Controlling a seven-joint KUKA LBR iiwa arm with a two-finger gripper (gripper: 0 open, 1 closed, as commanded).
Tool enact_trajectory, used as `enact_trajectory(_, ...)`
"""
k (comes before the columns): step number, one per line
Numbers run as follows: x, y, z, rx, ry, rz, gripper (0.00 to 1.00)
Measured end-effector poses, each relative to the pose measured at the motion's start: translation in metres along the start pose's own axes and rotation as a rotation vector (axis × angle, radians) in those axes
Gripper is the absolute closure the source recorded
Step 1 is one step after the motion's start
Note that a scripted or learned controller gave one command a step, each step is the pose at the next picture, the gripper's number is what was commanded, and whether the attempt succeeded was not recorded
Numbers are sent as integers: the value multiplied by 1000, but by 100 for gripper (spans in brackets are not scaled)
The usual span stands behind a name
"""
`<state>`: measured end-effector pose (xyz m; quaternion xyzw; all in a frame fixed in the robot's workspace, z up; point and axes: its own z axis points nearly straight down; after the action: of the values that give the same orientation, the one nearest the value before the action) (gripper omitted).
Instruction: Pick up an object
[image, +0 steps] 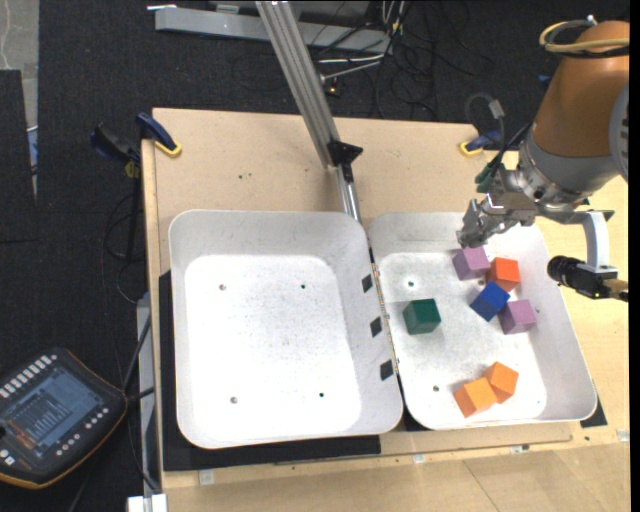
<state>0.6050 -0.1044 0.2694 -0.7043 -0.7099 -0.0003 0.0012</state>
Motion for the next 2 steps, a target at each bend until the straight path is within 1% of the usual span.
enact_trajectory(1,51,-5,16,0,0,0,100)
enact_trajectory(2,97,-16,18,0,0,0,100)
